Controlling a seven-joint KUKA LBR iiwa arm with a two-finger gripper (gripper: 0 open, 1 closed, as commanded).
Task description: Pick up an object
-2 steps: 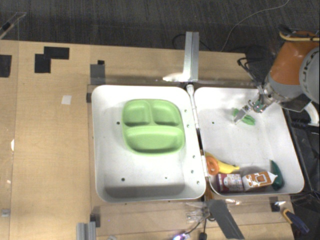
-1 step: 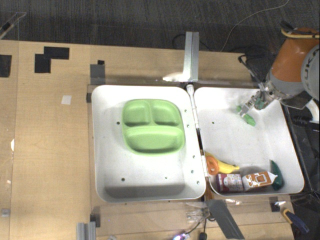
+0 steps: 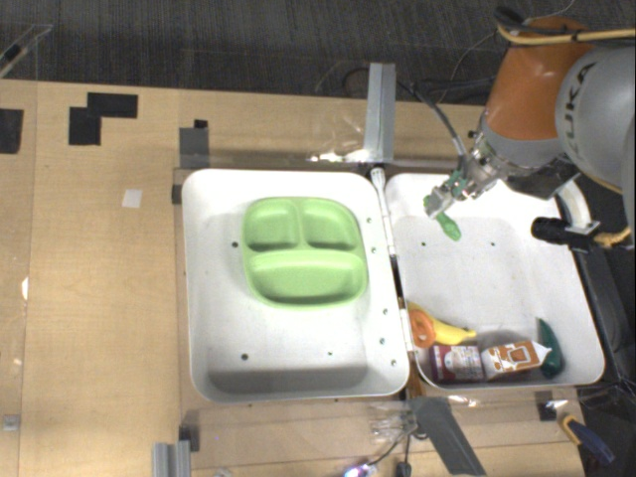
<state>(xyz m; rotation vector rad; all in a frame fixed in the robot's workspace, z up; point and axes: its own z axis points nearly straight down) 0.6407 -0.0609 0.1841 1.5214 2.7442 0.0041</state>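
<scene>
- The gripper (image 3: pixel 444 204) is up over the right bin (image 3: pixel 497 266), pinched on a small green piece (image 3: pixel 450 229) that dangles below the fingertips, so it's got something.
- That piece looks light and kinda soft or rubbery; I'd guess it could slip out, a grip nearer its middle seems safer.
- The bottle (image 3: pixel 487 360), banana (image 3: pixel 449 334) and dark green thing (image 3: pixel 550 349) sit along the bin's near wall; the green tray (image 3: pixel 301 249) is in the left bin (image 3: pixel 214 266).
</scene>
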